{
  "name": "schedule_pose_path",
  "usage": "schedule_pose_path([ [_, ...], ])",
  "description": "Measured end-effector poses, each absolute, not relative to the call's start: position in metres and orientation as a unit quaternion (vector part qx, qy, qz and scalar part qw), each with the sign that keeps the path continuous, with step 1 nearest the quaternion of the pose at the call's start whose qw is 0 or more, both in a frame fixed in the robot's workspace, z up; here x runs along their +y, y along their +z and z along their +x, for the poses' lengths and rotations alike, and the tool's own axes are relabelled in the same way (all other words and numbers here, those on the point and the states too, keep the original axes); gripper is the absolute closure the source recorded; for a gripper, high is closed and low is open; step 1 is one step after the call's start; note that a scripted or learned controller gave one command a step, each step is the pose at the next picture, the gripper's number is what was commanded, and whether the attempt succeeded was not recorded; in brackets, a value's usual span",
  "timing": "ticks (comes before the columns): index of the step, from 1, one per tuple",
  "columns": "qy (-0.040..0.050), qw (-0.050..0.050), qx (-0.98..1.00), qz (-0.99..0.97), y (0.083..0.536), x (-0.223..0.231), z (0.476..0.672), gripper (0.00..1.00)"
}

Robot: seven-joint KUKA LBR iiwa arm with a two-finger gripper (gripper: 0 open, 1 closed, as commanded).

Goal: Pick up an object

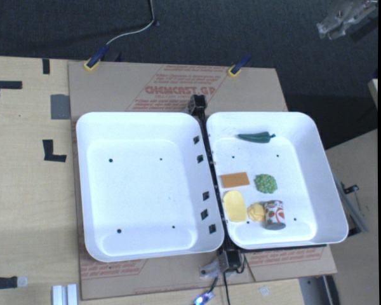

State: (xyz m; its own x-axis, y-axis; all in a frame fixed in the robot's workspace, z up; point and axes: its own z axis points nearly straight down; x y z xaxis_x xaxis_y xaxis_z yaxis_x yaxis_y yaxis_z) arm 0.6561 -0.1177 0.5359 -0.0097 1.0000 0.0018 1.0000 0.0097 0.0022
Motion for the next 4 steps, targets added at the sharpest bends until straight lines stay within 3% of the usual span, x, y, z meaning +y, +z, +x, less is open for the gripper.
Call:
schedule_pose_path([
  [1,-0.0014,0.001,0.705,0.709,0.533,-0.208,0.668,1.0],
  [2,0.0006,-0.001,0.711,0.704,0.514,-0.103,0.637,1.0],
  [3,-0.0004,0.002,0.706,0.708,0.535,-0.162,0.669,1.0],
  [4,-0.0013,0.001,0.705,0.709,0.534,-0.228,0.668,1.0],
])
